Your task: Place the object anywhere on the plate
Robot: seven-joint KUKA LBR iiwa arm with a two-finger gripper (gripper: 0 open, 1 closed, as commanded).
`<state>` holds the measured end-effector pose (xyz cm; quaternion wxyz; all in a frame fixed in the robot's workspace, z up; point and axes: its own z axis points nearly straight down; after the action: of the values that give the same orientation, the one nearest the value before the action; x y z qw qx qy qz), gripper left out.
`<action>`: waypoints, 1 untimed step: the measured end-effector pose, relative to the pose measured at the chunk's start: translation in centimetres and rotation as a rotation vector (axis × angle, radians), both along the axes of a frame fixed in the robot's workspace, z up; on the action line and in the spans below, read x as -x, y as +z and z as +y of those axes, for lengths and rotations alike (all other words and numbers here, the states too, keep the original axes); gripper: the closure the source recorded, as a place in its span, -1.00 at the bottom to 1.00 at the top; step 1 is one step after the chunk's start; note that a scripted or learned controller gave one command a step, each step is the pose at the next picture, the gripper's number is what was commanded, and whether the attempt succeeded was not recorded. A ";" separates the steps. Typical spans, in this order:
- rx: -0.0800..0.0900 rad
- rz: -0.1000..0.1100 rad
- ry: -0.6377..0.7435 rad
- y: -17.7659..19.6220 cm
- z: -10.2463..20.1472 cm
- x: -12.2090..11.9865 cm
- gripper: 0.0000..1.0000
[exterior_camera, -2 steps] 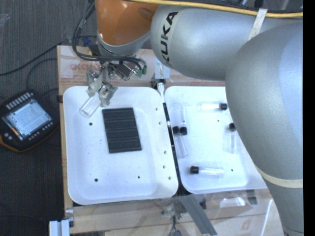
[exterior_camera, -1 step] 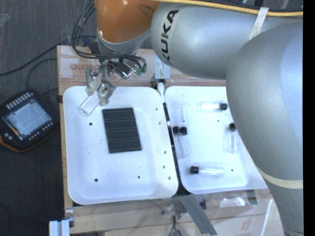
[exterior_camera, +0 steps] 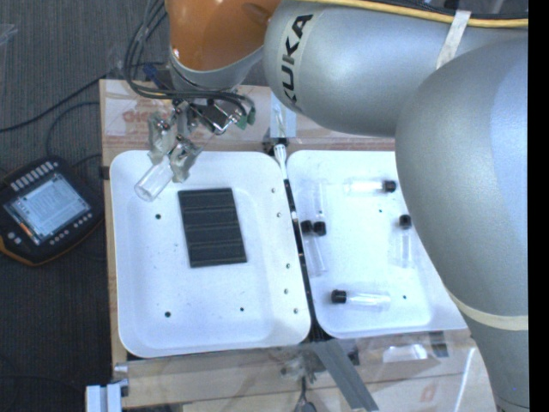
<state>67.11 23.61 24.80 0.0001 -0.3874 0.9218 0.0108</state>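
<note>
the arm's grey body point(exterior_camera: 403, 67) fills the upper right of the view and covers the far right part of the right bin point(exterior_camera: 369, 312), so that bin's right rim cannot be checked; the arm's upper parts are cut off by the frame. the orange band point(exterior_camera: 210, 15) sits above the wrist, with black cables looping beside it. the gripper point(exterior_camera: 171, 157) hangs over the far left corner of the left bin point(exterior_camera: 206, 324), and a clear vial point(exterior_camera: 154, 180) sits between its fingers, tilted, with its lower end toward the bin's left rim; the fingers are closed on it as far as the slant allows one to judge. whether the vial touches the bin floor cannot be told. the vial is transparent and hard to separate from the white surface beneath it. the dark ribbed plate point(exterior_camera: 212, 226) lies flat near the middle of the left bin, just beside the gripper on its near right side, and the vial is apart from it. in the right bin lie several clear vials with black caps point(exterior_camera: 371, 184), faint against the white; their exact count is hard to make out. both bins stand side by side, touching along the middle, on a pale wooden bench point(exterior_camera: 120, 114). left of the bench, on dark carpet point(exterior_camera: 51, 58), lies a control pendant point(exterior_camera: 47, 209) with a lit screen and a cable trailing from it.
</note>
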 end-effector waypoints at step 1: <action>-0.007 0.003 -0.003 0.6 0.1 -0.1 1.00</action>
<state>67.21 23.73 25.42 0.0001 -0.3861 0.9223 0.0148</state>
